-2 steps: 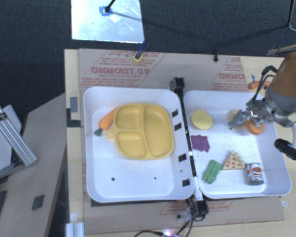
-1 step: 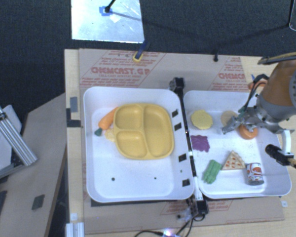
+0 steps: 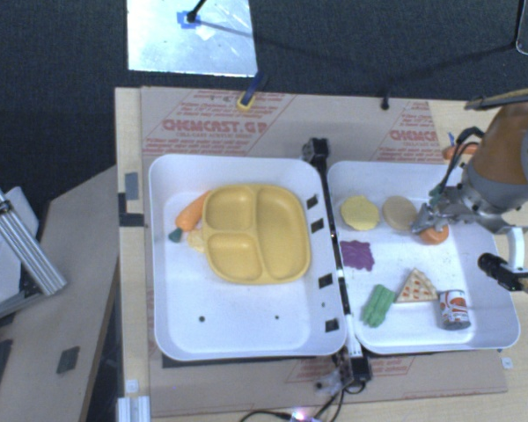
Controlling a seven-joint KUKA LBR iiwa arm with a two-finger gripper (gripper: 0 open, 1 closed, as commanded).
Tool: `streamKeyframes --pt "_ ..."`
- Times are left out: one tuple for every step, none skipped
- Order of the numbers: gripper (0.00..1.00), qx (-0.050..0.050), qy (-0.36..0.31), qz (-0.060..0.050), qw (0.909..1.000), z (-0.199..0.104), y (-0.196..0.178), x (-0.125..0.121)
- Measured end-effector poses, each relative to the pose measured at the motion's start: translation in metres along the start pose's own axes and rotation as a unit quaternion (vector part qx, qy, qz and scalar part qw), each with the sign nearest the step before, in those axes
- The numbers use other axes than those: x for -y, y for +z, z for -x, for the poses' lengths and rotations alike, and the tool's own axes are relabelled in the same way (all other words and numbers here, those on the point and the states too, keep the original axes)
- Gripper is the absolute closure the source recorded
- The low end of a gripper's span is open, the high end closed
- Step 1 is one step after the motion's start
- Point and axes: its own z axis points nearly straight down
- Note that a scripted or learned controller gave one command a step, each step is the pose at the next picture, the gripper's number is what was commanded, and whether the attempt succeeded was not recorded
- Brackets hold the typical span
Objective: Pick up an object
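Pincer (image 3: 429,221) beside "CHEMCAST GP" board (image 3: 213,124)

A single fixed camera is looking down on the bench (image 3: 246,126) from above at a slant, standing far enough back to be taking in both white bins whole, the left bin (image 3: 172,262) and the right bin (image 3: 484,301), with dark floor showing at the far side. The arm (image 3: 510,161) is entering from the right edge of the frame.
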Motion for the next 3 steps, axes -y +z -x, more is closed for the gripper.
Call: streamKeyframes --pt "1.00 -0.002 -0.001 -0.002 1.0000 0.003 -0.053 -0.013" --pt "1.00 -0.002 -0.002 -0.002 1.0000 0.002 -0.114 -0.023" --pt "1.00 -0.003 -0.001 -0.004 1.0000 0.002 -0.125 -0.024"
